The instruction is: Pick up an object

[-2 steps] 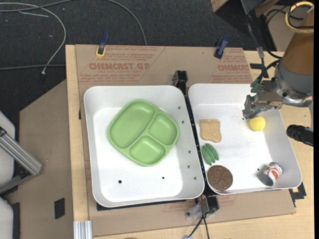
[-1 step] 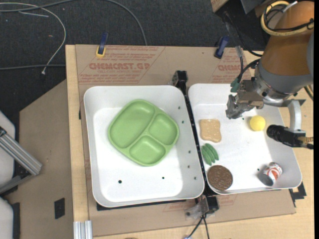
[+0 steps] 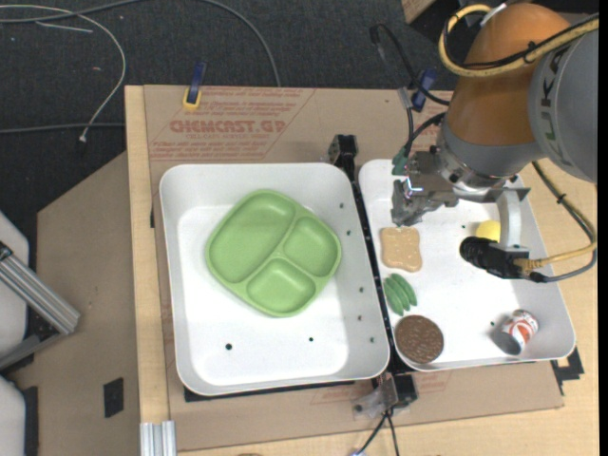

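Observation:
My gripper [image 3: 408, 213] hangs over the far left part of the right bin [image 3: 551, 302], just above the far edge of a tan slice of toast [image 3: 400, 249]. I see nothing held in it. In front of the toast lies a green pea pod [image 3: 401, 293], and closer still a round brown patty [image 3: 419, 338]. A small red and white can [image 3: 518, 329] lies on its side at the bin's near right. Partly hidden under the wrist is a small yellow thing [image 3: 487, 229].
The left bin [image 3: 190, 255] holds a green divided plate [image 3: 274, 252]. A black divider [image 3: 366, 245] runs between the two bins. The arm's orange and grey body [image 3: 503, 74] covers the far right of the right bin. Cardboard lies under both bins.

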You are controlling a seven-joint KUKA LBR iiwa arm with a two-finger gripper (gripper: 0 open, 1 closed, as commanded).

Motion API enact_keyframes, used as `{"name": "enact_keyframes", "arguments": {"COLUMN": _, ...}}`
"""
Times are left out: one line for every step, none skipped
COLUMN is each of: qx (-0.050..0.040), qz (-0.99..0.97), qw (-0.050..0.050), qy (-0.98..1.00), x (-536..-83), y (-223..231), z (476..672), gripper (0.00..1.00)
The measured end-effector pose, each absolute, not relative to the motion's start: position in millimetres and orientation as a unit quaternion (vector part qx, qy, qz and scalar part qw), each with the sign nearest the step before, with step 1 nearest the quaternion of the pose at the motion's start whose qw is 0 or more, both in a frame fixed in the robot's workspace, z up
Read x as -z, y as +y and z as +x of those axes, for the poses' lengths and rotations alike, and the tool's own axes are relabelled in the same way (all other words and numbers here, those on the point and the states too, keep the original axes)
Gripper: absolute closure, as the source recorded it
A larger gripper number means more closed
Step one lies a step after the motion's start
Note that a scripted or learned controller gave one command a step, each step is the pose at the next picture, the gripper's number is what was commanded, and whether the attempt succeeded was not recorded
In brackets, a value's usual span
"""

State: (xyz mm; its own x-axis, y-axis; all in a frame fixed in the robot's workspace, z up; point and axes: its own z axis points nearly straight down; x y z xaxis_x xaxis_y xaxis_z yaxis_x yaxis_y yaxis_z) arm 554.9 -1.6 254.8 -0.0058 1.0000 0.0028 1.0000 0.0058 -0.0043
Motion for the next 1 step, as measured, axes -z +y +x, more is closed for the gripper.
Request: {"name": "enact_keyframes", "arguments": {"qx": 0.0005, "qz": -0.705, "qw": 0.001, "qy": -0.709, "x": -252.5, "y": 49.4, "z": 558.1, "gripper": 1.0}}
